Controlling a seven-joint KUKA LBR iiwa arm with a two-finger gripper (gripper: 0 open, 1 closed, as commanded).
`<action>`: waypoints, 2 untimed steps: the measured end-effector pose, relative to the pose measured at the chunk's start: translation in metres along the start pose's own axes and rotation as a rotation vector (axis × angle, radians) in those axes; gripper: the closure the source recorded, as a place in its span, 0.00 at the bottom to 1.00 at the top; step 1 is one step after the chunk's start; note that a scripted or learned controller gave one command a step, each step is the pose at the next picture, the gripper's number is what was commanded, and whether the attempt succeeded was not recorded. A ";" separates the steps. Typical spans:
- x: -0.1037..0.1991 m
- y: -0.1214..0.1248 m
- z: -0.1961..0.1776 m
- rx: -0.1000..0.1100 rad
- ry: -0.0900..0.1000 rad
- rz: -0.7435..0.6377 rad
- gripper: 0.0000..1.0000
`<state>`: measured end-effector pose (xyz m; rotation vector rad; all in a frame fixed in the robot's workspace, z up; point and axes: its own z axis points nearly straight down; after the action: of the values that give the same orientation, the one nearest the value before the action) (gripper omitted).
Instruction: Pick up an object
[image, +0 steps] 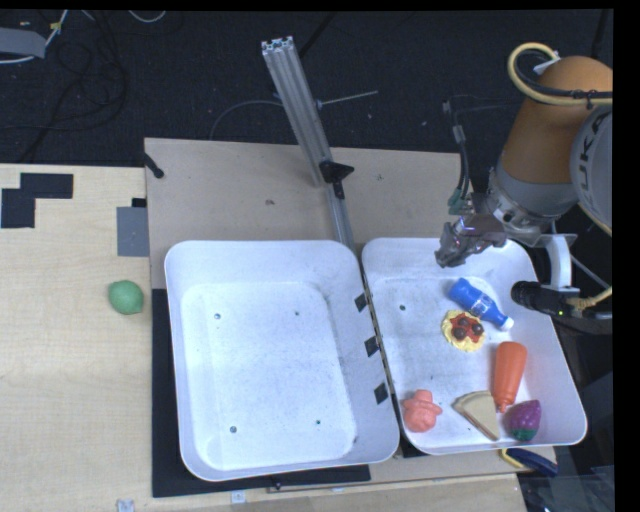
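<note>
The right bin (420, 270) holds several toy foods. A blue bottle (478, 302) lies near its upper middle, with a yellow tart topped with berries (464, 330) just below it. An orange carrot (508, 372) lies lower right, above a purple fruit (523, 418). A bread slice (479, 412) and a pink figure (421, 410) rest near the front wall. My gripper (455, 248) hangs over the bin's back part, up and left of the blue bottle, and I see nothing between its fingers.
The left bin (262, 360) sits beside the right one. A green ball (126, 297) lies on the bench far left. An aluminium rail (305, 115) slants down behind the bins. Black clips (370, 345) mark the shared edge.
</note>
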<state>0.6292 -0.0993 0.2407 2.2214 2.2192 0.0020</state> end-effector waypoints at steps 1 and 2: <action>0.059 0.006 -0.004 0.002 0.002 -0.005 1.00; 0.107 -0.002 0.006 0.003 0.001 -0.004 1.00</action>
<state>0.6271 0.0078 0.2344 2.2190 2.2258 -0.0004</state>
